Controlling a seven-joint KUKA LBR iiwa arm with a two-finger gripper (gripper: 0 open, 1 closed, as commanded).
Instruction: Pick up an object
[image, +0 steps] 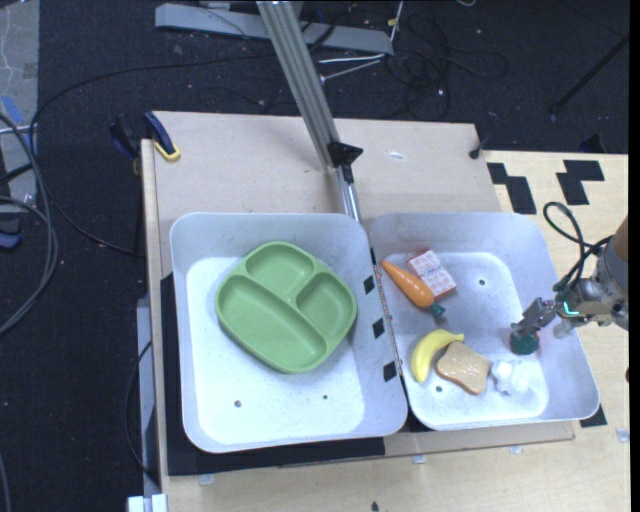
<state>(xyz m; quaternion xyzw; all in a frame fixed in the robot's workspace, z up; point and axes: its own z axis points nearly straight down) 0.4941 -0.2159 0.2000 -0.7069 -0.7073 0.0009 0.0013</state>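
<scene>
The two-finger gripper (527, 330) sits low over the right-hand shallow white bin (520, 240), near its right edge, directly above a small dark green round object (524, 344). Whether it grips that object, or how wide it stands, cannot be told. Unlifted along the bin's front edge lie a yellow toy banana (432, 350), a tan toast slice (463, 368) and a small white lump (512, 376); an orange toy carrot (409, 284) and pink-white packet (432, 272) lie toward the back-left. A green three-compartment plastic plate (287, 305) occupies the left-hand white bin (200, 400). Judgement: approach made, lift outstanding.
</scene>
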